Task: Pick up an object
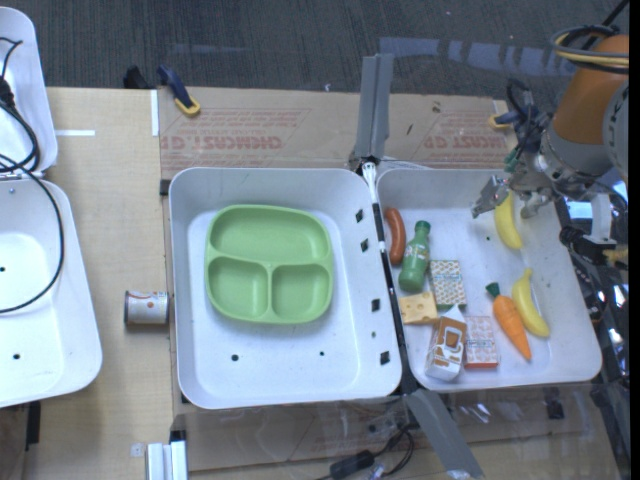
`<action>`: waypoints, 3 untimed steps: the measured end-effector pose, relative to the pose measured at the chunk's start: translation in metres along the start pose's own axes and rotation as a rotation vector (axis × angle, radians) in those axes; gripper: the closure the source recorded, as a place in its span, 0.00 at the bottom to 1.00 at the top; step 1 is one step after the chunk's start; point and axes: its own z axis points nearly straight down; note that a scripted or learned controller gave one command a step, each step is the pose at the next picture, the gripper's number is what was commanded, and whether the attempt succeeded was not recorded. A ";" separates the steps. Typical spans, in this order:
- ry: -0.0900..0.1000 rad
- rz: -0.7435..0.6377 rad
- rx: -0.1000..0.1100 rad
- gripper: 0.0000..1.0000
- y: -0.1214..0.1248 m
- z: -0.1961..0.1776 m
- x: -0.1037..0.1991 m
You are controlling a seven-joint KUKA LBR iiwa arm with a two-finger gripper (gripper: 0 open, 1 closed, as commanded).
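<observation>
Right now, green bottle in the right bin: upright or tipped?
Tipped. The green bottle lies flat on the right bin floor, cap toward the far wall, beside the sausage.

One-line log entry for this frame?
arm: over right white bin far corner | gripper: at yellow banana, grasp unclear | green divided plate: left bin

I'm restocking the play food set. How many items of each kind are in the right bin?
Bananas: 2
Carrot: 1
Hot dog: 1
Green bottle: 1
Cheese wedge: 1
Carton: 1
Small boxes: 2
Total: 9
</observation>
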 end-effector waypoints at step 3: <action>-0.008 0.263 -0.003 1.00 -0.006 -0.062 0.074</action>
